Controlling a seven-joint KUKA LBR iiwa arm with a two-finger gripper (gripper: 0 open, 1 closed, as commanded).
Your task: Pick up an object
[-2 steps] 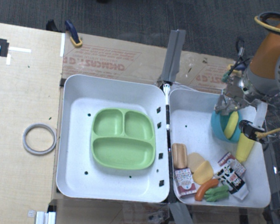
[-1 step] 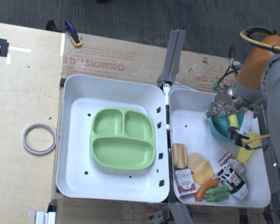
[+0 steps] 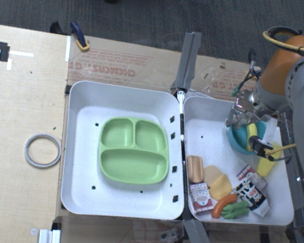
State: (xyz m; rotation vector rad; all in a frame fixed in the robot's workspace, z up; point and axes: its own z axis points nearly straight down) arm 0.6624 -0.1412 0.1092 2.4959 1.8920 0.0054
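Observation:
My gripper hangs low over the back right part of the right bin, right at the rim of a blue bowl with a yellow piece in it. Nothing is visibly in its grasp. Toward the front of that bin lie a tan bun, a yellow wedge, an orange carrot, a green vegetable, a red and white packet and a black and white carton. A yellow block lies right of the bowl.
A green divided plate lies in the middle of the left bin. A grey tape ring sits on the bench to the left. A metal post stands behind the bins' shared wall.

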